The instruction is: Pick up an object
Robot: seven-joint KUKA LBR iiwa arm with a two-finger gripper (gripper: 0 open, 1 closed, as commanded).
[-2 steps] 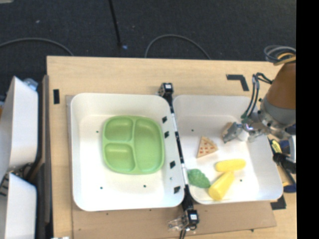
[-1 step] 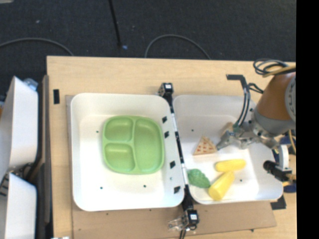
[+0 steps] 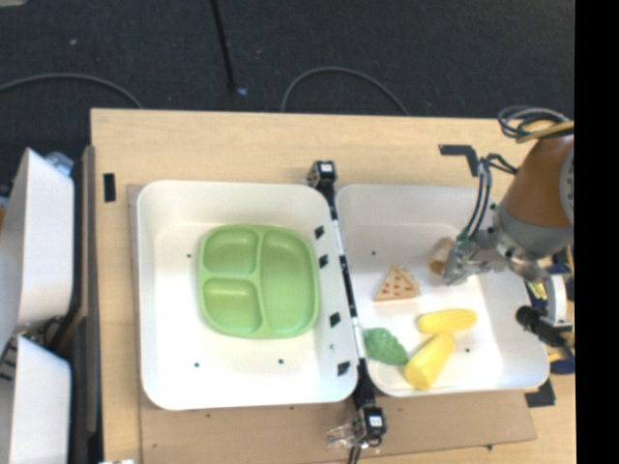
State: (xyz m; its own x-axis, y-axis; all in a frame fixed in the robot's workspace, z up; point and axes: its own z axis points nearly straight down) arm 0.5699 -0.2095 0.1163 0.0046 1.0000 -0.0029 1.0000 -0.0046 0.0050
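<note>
The right bin (image 3: 387, 211) holds a pizza slice toy (image 3: 396, 285), two yellow pieces, one a corn-like shape (image 3: 446, 321) and one a longer wedge (image 3: 428, 361), and a green leafy toy (image 3: 385, 345). A small tan object (image 3: 442, 257) lies by the gripper. The gripper (image 3: 456, 267) hangs low at the right side of this bin, right next to the tan object. The arm's orange band (image 3: 538, 184) is above it.
The left bin (image 3: 160, 259) carries a green divided plate (image 3: 258, 280). A black-clipped divider (image 3: 337, 278) separates the bins. White boxes (image 3: 39, 249) stand at the far left of the wooden bench. Cables cross the dark floor behind.
</note>
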